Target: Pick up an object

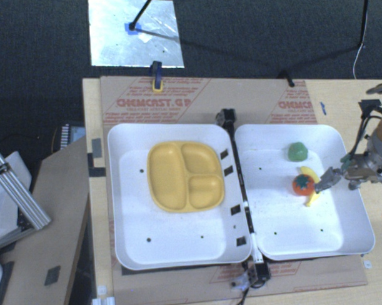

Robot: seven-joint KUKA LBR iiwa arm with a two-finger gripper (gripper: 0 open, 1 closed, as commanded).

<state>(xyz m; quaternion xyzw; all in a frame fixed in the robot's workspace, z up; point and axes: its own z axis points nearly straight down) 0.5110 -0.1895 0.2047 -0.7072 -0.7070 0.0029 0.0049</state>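
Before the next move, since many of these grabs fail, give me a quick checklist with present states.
1. Gripper in the right bin: ok.
2. Gripper beside the red object: ok, its tip is at that object's right edge.
3. Red object between the fingers: cannot tell.
4. Yellow piece crowding the red object: not ok, they touch.
5. Green object apart from the target: ok.
6. Yellow tray out of the way, in the left bin: ok.

The arm enters at the right edge of the frame, around mid-height, its grey wrist hardware lying nearly level. The end effector [324,182] points toward the left of the frame, its dark slender tip angled slightly downward.
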